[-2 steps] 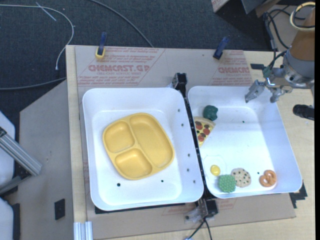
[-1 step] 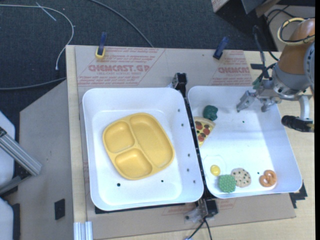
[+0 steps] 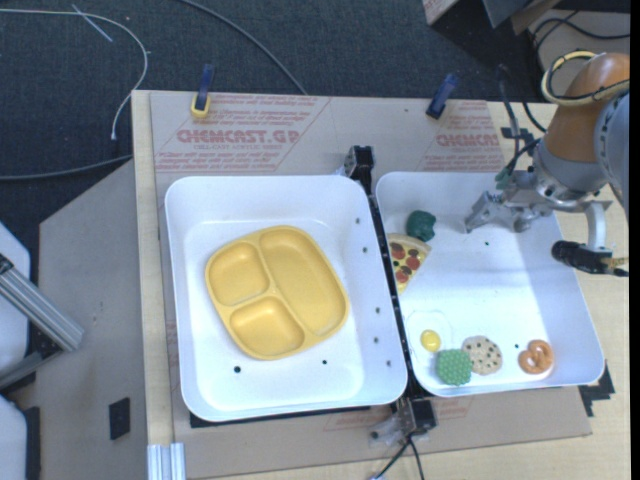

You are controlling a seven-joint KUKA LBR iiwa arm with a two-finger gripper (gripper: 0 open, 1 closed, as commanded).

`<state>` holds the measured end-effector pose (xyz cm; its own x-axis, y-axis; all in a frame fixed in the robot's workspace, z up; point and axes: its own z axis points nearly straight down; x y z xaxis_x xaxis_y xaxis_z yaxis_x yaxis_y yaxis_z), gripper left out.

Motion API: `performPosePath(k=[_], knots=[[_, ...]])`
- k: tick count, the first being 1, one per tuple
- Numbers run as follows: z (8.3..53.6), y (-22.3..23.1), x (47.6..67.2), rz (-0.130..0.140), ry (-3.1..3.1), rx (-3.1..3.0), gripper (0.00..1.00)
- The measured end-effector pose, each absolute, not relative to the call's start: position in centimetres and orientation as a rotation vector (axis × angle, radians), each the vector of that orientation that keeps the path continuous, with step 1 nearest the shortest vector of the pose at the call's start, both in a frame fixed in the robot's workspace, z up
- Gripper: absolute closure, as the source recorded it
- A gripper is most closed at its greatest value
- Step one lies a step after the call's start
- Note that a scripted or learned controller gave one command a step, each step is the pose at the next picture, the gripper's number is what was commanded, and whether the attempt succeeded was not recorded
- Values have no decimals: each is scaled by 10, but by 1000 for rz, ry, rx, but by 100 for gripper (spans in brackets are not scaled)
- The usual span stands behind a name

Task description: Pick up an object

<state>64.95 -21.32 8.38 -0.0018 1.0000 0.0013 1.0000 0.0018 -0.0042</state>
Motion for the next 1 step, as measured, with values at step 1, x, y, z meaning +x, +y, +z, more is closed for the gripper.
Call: performPosePath(k=[1], knots=[[98, -213, 651, -1, -2226, -2219, 100]])
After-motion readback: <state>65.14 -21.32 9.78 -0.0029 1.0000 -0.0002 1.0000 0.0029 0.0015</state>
